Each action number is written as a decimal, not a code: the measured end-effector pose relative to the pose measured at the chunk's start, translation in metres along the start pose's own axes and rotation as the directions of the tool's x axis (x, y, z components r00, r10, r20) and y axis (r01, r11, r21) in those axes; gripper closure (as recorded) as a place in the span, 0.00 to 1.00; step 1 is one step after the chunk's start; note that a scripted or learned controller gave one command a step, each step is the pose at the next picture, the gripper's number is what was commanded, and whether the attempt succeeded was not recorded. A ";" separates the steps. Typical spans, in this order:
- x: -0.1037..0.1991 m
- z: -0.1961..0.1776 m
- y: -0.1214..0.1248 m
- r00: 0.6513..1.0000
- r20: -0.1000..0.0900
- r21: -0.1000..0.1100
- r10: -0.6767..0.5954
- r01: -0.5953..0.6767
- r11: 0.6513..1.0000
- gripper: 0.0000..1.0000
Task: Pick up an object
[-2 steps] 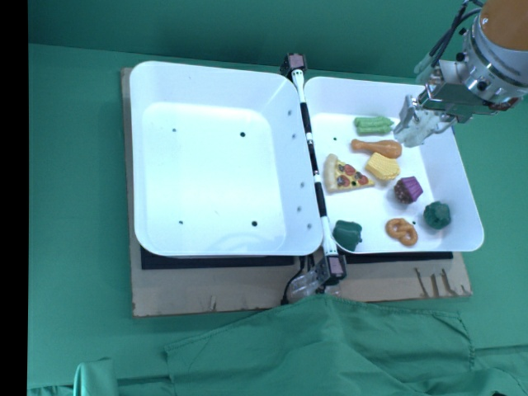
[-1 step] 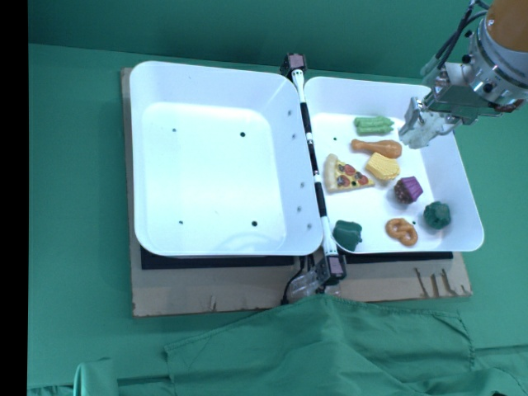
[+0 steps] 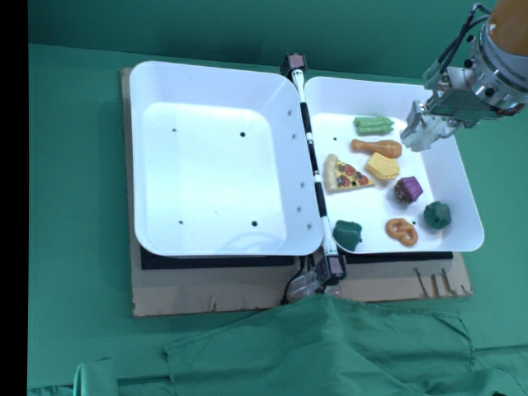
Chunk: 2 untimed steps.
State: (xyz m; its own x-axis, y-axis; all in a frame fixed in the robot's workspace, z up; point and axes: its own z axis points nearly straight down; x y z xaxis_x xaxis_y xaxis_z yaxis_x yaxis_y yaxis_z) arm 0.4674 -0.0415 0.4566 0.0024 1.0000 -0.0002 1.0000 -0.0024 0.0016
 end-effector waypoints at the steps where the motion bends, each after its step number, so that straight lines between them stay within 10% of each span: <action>1: -0.009 0.014 0.000 1.000 0.000 0.001 0.001 -0.001 1.000 1.00; 2: -0.020 0.016 0.000 1.000 0.000 0.000 0.000 0.000 1.000 1.00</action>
State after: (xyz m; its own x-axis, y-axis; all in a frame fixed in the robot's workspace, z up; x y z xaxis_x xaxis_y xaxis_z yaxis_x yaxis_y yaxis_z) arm 0.4673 -0.0613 0.4404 0.0029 1.0000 -0.0003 1.0000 -0.0029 0.0018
